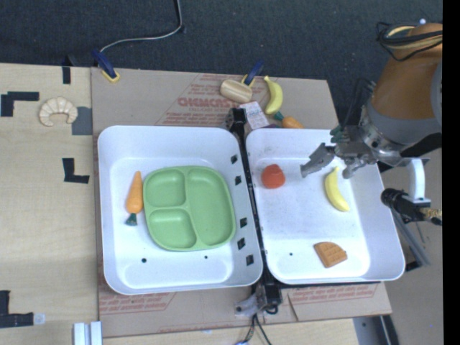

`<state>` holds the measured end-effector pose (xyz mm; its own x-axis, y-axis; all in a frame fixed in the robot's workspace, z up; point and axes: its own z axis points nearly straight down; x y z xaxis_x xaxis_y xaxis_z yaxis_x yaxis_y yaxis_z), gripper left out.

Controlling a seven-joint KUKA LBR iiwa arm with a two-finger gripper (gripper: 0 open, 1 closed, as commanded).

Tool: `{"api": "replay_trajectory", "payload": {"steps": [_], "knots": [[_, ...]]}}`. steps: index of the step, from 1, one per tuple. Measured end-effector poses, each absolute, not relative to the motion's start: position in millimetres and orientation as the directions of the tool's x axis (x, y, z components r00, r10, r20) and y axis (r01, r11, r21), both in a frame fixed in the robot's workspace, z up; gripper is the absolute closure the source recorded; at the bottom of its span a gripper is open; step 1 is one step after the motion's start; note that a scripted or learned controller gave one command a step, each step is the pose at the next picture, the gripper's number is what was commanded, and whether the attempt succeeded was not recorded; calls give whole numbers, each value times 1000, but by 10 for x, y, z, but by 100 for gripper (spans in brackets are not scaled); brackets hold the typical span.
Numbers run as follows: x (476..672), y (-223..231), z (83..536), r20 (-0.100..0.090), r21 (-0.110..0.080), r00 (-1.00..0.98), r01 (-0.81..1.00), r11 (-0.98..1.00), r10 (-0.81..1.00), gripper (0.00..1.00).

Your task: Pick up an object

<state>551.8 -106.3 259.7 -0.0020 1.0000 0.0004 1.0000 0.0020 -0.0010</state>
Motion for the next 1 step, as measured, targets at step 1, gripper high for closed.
{"api": "replay_trajectory", "payload": {"steps": [1], "knots": [[5789, -1913, 2028, -1, -2, 1, 1000, -1, 1000, 0]]}}
